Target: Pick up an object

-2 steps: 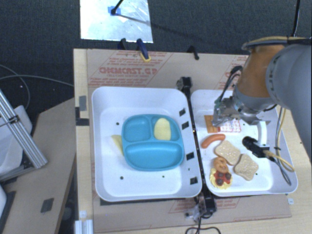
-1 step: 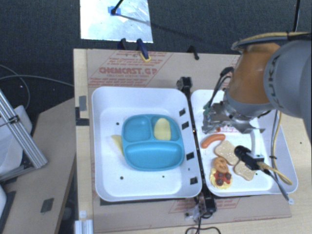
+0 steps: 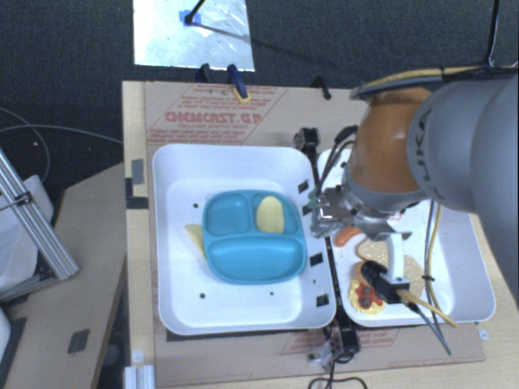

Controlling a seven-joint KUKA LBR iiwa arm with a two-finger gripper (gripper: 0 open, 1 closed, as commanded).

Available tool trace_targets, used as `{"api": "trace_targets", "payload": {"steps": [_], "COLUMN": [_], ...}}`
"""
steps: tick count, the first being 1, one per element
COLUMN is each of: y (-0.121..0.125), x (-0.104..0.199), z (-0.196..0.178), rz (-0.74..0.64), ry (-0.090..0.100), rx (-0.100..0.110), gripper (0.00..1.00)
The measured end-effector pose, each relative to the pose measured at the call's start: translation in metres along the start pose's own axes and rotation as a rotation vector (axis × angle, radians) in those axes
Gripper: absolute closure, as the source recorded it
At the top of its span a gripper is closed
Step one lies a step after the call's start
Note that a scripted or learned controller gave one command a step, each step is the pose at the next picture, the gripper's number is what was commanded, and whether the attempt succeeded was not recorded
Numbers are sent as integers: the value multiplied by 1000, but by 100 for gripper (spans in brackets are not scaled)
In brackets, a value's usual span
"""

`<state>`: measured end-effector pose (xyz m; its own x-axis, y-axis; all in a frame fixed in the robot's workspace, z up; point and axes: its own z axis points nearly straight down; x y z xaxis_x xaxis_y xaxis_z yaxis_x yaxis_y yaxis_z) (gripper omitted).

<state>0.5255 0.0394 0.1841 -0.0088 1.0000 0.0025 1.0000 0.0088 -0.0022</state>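
Your arm [image 3: 470, 144] reaches over the right bin [image 3: 466, 274], orange band [image 3: 389, 136] uppermost, wrist [image 3: 377, 194] bent down; your gripper [image 3: 326, 215] hangs at that bin's left wall.

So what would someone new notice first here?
The grey and orange arm looms over the right bin and covers much of it. A blue tray sits in the middle of the left bin, with a yellow piece in its upper right compartment. An orange piece lies in the right bin just below the arm.
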Motion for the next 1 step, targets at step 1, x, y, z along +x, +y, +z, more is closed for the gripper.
{"api": "trace_targets", "payload": {"steps": [1], "y": [-40], "x": [-15], "z": [-39], "rz": [9], "ry": [-1], "rx": [-3], "gripper": [100]}}
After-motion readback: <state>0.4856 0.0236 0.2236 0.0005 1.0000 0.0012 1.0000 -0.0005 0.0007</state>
